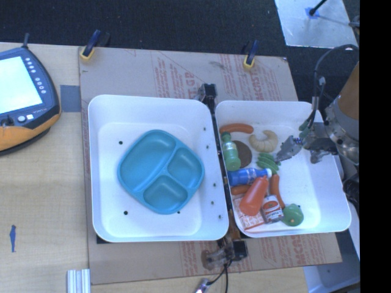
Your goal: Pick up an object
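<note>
Two bins: left bin and right bin sit side by side on the bench, touching along the middle.
Left bin contents: just a blue divided plate, lying flat, well apart from the arm.
Arm: comes in from the right, sitting over the right bin's upper right part, pretty high up by the look of it.
Gripper: gripper points left toward the pile; can't tell if the jaws are open or closed, it's too blurry and small.
Right bin pile: everything is crammed along the left side, so that's where the pick target is.
Bigger items: red ketchup bottle, green bottle, blue-and-white tube.
Smaller items: hot dog at the top, croissant beside it, green pepper at the bottom, green leafy thing just beside the gripper tip.
Step, my guess: the approach, nothing held yet.
Next move: probably needs to settle on one item and drop straight down; the croissant or leafy thing are nearest. The clutter is tight, so neighbours could get nudged.
</note>
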